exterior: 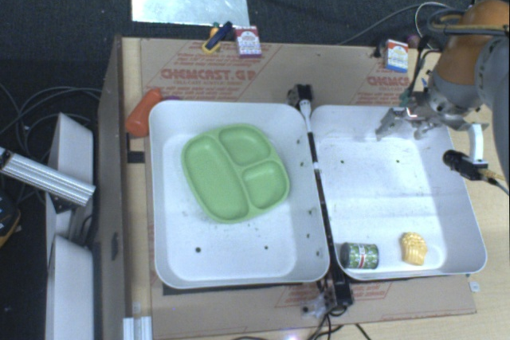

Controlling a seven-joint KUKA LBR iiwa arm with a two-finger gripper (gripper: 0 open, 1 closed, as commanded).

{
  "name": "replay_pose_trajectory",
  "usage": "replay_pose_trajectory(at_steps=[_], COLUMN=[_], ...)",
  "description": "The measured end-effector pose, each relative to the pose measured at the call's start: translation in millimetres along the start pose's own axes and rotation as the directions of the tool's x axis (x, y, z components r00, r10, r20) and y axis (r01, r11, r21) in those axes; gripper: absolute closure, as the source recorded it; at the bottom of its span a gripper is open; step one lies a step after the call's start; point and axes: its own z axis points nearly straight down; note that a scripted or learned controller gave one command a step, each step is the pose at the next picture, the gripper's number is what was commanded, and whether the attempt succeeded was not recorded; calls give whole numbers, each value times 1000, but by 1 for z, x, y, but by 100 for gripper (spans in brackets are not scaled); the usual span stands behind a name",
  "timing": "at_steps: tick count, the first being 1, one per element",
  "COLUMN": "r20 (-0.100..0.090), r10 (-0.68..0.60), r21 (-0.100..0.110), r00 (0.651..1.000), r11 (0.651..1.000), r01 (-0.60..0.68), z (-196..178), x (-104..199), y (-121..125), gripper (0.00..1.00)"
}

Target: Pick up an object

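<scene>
Can [360, 255] and yellow toy [413, 248] against right bin's [382, 179] near rim.

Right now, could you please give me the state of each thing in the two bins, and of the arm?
Green divided plate: lying flat, right way up, in the left bin.
Small can: lying on its side at the near edge of the right bin.
Yellow toy: resting beside the can, apart from it.
Gripper: over the right bin's far edge, holding nothing.
</scene>
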Motion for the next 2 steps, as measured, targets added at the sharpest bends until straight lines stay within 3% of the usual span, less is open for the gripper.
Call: replay_pose_trajectory(at_steps=[1,2], r20=[2,1], r10=[-4,-3], r21=[-6,-6], r00=[1000,1000], r11=[1000,1000], r01=[4,3], z=[-18,-2], x=[33,70], y=[-19,2], gripper=[0,0])
